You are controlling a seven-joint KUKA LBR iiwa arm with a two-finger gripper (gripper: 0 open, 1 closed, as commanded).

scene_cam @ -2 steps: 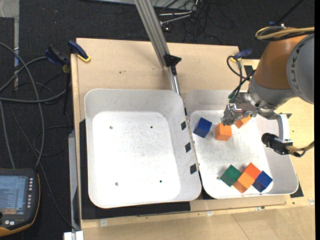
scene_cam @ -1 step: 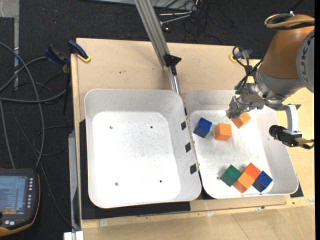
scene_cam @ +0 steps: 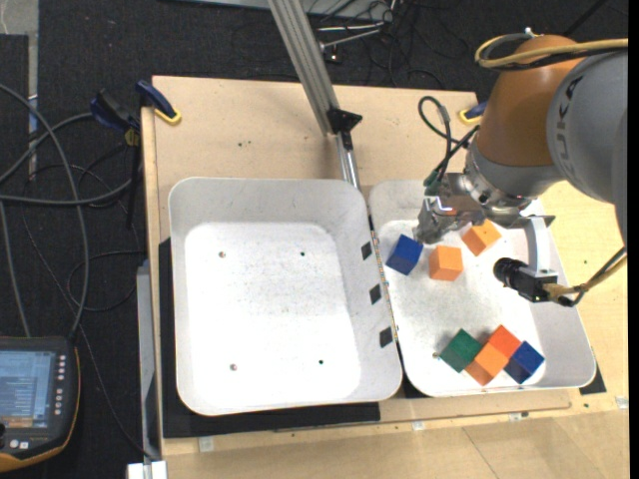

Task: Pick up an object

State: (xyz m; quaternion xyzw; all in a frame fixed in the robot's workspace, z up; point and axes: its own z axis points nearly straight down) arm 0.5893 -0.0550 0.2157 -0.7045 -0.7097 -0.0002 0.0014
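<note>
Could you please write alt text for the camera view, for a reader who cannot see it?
A grey and orange robot arm reaches from the right, its gripper low over the right white bin, beside a blue cube and two orange cubes. Green, orange and blue cubes cluster near that bin's front edge; the left white bin sits alongside.

The arm point(scene_cam: 589, 118) is thick and rounded, grey with a broad orange band point(scene_cam: 524, 103) above the wrist. A yellowish cable loops over its top and black cables curl beside it. The gripper point(scene_cam: 431, 230) is dull grey metal.
</note>
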